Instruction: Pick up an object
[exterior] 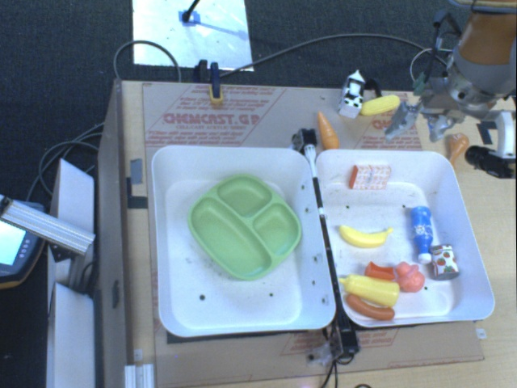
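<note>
My gripper (420, 123) hangs open above the back rim of the right bin (462, 217), with nothing between its fingers. Below it in that bin lie an orange-and-white carton (370, 176), a yellow banana (363, 234), a blue bottle (420, 231), a small patterned cube (444, 263), a pink toy (409, 276), a yellow block (371, 288) and a sausage (370, 307). All of them rest on the bin floor, apart from the gripper.
The left bin (174, 297) holds a green divided plate (245, 226). Behind the bins, on the cardboard, lie a toy cow (352, 94), a yellow piece (380, 104), a carrot (327, 130) and an orange piece (458, 144). A black clip (306, 140) sits at the bins' joint.
</note>
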Available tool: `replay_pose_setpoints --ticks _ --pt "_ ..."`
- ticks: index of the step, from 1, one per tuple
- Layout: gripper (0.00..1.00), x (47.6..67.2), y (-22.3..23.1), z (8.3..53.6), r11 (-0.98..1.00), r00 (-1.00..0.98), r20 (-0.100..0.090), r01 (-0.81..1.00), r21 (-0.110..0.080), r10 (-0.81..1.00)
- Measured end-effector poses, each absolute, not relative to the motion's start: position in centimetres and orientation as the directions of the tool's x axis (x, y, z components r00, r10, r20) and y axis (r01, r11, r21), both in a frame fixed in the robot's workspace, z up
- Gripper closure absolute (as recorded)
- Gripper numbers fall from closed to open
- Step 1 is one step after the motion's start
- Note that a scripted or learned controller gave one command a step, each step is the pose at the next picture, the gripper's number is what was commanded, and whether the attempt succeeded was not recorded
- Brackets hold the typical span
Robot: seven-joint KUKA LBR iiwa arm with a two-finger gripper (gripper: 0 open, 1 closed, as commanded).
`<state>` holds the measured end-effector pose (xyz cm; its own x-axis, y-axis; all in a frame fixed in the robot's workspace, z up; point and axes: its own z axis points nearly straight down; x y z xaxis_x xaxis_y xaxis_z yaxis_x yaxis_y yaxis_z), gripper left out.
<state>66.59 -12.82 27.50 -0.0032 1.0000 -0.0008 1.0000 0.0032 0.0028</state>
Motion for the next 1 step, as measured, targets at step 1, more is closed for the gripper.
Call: replay_pose_setpoints --ticks 1 --pt "0.0 66.73 -16.85 11.07 0.001 -0.001 0.0 1.0 -0.003 1.0"
